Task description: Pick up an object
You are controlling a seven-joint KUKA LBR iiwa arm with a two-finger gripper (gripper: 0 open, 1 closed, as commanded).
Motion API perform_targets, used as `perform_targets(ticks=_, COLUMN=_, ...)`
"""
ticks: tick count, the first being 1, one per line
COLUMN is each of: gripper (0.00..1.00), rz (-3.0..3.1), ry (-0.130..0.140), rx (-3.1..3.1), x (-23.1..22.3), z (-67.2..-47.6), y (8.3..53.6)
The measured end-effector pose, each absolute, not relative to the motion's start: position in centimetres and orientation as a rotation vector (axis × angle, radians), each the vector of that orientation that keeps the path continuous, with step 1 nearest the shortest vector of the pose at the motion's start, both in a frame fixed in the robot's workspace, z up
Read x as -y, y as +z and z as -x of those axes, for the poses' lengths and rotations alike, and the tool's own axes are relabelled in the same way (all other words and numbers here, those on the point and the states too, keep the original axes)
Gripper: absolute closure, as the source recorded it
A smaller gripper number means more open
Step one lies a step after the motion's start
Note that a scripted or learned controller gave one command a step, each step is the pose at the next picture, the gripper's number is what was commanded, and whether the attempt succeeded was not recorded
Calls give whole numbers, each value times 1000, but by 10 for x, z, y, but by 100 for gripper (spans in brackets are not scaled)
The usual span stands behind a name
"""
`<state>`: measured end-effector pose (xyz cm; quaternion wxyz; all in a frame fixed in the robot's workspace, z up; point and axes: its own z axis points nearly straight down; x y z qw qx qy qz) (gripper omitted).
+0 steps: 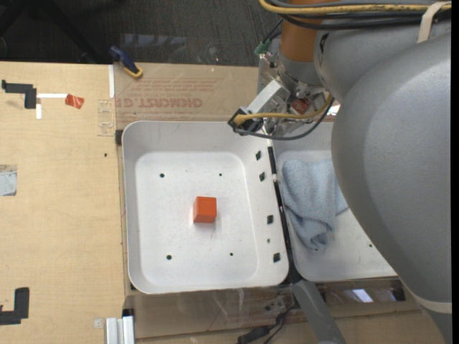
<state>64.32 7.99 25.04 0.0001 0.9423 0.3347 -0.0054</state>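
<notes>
Table (57, 213) at far left, w/ a small red bit (74, 101) lying near its back edge, well apart from the bins. Left bin (130, 192) holds one orange cube (205, 210), roughly mid-floor, clear of every wall. It looks like the easy pick. Right bin (344, 264) has a crumpled pale-blue towel (307, 201) against the divider, partly under the arm (387, 135).

Risks, as I judge them: the cube is small and square, so an off-centre descent could nudge it sideways instead of trapping it. The towel is soft, so a grab may pinch only a fold and slip.

Gripper (284, 113) sits above the back rims, about where the 2 bins meet, among cables. Can't tell if it's open or closed, or touching anything.
</notes>
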Motion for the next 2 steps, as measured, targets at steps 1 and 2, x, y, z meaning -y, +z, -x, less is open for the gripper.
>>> perform_targets(ticks=1, gripper=100, rz=-2927, ry=-13, rx=-1139, x=-50, z=-649, y=290)
perform_targets(ticks=2, gripper=100, rz=-2925, ry=-29, rx=-1143, x=-49, z=-649, y=294)
